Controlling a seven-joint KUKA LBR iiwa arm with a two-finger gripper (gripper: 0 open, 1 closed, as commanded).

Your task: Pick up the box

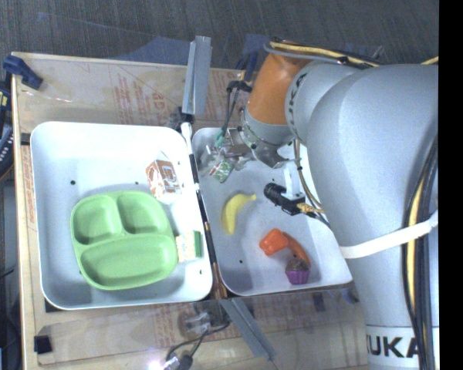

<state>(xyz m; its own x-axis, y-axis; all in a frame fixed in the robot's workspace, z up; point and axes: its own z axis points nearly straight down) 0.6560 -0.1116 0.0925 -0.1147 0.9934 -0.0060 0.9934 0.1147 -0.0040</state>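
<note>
At 11 o'clock of the right bin: gripper low, grasp unconfirmed.
Can't tell its state; box lies in left bin, unlifted.

Legible text: "KUKA", partly cropped, in dark letters on the grey arm base, at 5 o'clock in the view. Reddish print on the bench surface is unreadable.

grey arm bent low, end effector seemingly down
</note>
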